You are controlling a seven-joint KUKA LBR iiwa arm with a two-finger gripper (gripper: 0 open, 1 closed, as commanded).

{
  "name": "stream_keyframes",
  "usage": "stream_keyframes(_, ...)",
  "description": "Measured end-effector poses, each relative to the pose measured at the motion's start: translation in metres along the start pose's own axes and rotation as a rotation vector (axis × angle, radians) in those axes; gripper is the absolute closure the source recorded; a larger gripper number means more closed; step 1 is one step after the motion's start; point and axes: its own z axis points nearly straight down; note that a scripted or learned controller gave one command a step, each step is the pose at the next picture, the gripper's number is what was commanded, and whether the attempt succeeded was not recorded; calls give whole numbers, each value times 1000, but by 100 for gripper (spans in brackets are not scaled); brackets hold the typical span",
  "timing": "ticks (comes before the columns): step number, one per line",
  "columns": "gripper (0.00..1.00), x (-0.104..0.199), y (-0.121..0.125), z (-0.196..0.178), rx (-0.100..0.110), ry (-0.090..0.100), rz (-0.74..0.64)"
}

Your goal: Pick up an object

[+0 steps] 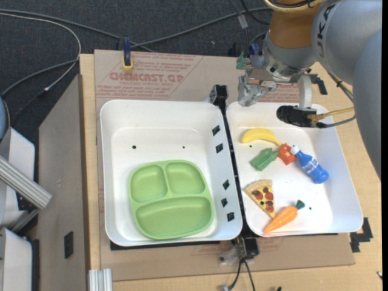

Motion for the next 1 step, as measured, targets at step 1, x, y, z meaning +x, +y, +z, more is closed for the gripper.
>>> stream_keyframes(1,100,55,9,-3,-1,-1,1)
